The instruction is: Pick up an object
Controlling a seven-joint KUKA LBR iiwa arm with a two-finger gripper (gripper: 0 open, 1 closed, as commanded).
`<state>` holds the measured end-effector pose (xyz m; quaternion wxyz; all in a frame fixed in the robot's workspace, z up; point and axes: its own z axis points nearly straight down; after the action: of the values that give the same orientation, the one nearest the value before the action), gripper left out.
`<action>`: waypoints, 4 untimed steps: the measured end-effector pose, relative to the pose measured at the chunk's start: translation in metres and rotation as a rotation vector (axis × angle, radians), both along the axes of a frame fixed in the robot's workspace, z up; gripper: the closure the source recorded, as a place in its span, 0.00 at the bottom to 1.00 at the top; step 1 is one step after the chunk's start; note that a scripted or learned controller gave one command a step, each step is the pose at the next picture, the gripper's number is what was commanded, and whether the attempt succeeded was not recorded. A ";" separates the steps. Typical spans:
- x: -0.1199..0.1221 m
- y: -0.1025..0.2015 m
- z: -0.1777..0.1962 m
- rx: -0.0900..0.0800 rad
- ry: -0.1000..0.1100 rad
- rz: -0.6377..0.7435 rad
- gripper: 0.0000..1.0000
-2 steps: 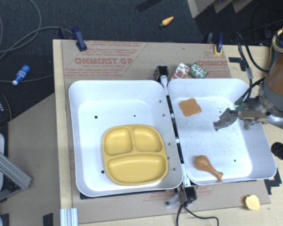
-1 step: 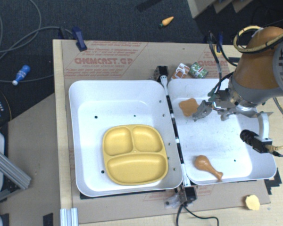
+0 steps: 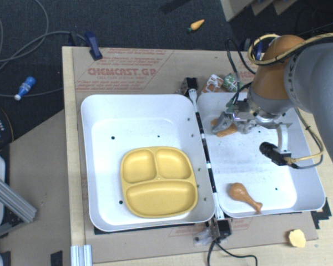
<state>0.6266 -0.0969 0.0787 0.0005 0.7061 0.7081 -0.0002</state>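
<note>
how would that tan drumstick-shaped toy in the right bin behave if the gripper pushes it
The tan drumstick-shaped toy looks rigid and probably light, like moulded plastic. Its bulbous end and thin handle suggest it would pivot or roll rather than slide straight. The smooth, rounded surface may slip between fingers.

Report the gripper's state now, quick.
Gripper: down in the right bin at an orange object; open or shut, or holding it, cannot be told.

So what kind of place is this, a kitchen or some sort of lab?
Most likely a robotics lab, not a kitchen: a robot arm reaches over two white bins on a cardboard-covered bench, cables trail across the dark carpet, and the food, like the drumstick, looks like toys.
</note>
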 end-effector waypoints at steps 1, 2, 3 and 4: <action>0.042 -0.004 0.006 -0.001 -0.005 0.000 0.00; 0.020 0.000 0.006 0.001 0.004 -0.004 0.00; 0.021 0.000 0.006 0.002 0.002 -0.003 0.00; 0.021 0.000 0.006 0.002 0.002 -0.003 0.00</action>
<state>0.6475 -0.0964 0.0847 -0.0008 0.7073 0.7069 -0.0004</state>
